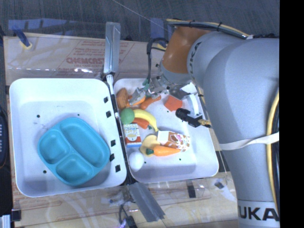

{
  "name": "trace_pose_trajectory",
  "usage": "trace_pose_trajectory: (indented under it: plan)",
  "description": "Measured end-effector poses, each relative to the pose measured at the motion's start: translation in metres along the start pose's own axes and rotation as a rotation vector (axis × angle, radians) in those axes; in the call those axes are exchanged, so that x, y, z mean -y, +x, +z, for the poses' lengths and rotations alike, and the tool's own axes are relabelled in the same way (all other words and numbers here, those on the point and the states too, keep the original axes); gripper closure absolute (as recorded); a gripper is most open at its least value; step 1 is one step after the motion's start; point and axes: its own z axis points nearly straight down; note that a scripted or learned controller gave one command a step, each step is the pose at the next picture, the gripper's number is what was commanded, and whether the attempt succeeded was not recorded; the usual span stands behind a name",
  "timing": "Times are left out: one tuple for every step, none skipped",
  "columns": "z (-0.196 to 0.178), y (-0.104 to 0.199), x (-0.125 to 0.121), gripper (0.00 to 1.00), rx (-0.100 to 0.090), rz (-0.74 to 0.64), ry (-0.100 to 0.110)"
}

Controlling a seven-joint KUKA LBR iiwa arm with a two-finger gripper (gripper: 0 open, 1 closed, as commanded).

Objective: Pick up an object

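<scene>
Carrot [151, 100] lies at right bin's [204, 167] far end, under gripper [140, 94]; finger state: cannot tell. Risk: bread roll [122, 98] and banana [147, 117] crowd it, so jaws may snag 2 items or slip.

Reaches in from the right as a bulky grey arm [237, 108], filling much of that side. Bends at an orange band [178, 51] above the wrist and angles down and leftward. Ends in a pincer [142, 93] low at the far end of the right bin, finger state hard to make out.
</scene>
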Motion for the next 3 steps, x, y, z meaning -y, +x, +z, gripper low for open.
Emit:
trace_pose_trajectory:
  plan:
    - [0.0000, 0.0021, -0.0001, 0.00, 0.005, -0.004, 0.000]
    - [0.0001, 0.0022, -0.0001, 0.00, 0.006, -0.020, 0.001]
    - [0.0000, 0.0030, -0.0003, 0.00, 0.006, -0.005, 0.001]
